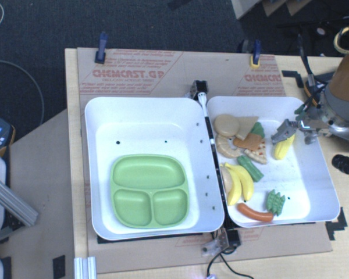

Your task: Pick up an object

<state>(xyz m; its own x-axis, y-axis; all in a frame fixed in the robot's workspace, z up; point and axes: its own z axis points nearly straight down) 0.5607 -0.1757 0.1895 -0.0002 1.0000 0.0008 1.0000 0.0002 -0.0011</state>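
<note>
The right bin [314, 179] holds several toy foods. A small yellow piece [283, 148] lies near its far right. Left of it are tan round breads [225, 125], an orange piece [245, 142] and a green wedge [256, 128]. Nearer the front lie a yellow banana [239, 182], a green stick [250, 169], a green leafy piece [275, 201] and a red sausage [256, 214]. My gripper [294, 136] hangs over the bin's far right, open, with its left finger just above the yellow piece. Nothing sits between its fingers.
The left bin [104, 121] holds a green divided plate [149, 190]. The arm's grey wrist [337, 106] comes in over the right bin's right rim. Blue and yellow clamps [101, 42] hold the cardboard at the back. White floor shows at the right bin's front right.
</note>
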